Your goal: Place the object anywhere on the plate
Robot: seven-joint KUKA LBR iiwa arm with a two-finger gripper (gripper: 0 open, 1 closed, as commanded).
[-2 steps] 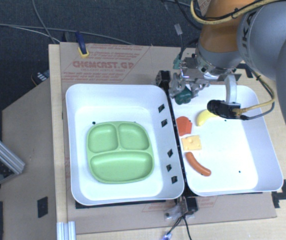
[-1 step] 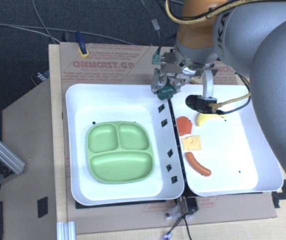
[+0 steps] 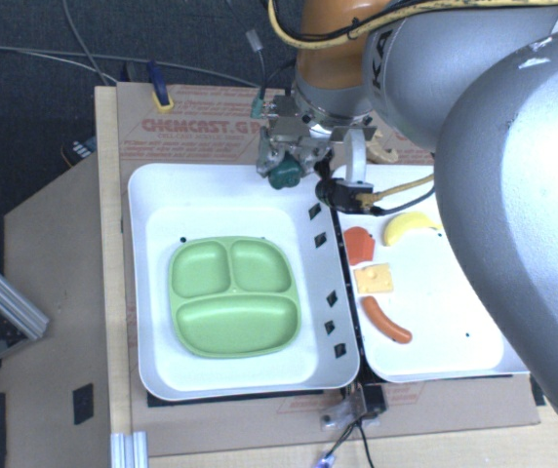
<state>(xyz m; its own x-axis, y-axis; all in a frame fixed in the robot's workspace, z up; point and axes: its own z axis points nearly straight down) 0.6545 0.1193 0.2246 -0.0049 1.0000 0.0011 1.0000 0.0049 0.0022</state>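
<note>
Overhead, the grey arm with its orange band reaches in from the right and ends in a metal two-finger gripper poised over the far edge of the left shallow white bin. A small dark teal object sits between the fingertips, gripped by them and raised above the bin's rear rim, so the fingers are closed around it rather than spread. Nearer the camera in that same bin lies the pale green plastic plate with three compartments, two small sections at the back and one wide one in front; the teal object is well apart from it, beyond its far side. A tiny dark speck rests on the bin floor just beside the plate's back left corner. The right shallow white bin touches the left one along a shared edge marked with black tags. It holds a yellow banana-shaped toy, a red-orange piece, a yellow wedge of toy cheese and a reddish sausage-shaped toy, lined up near its left wall. Both bins sit on a brown cardboard sheet with red lettering.
</note>
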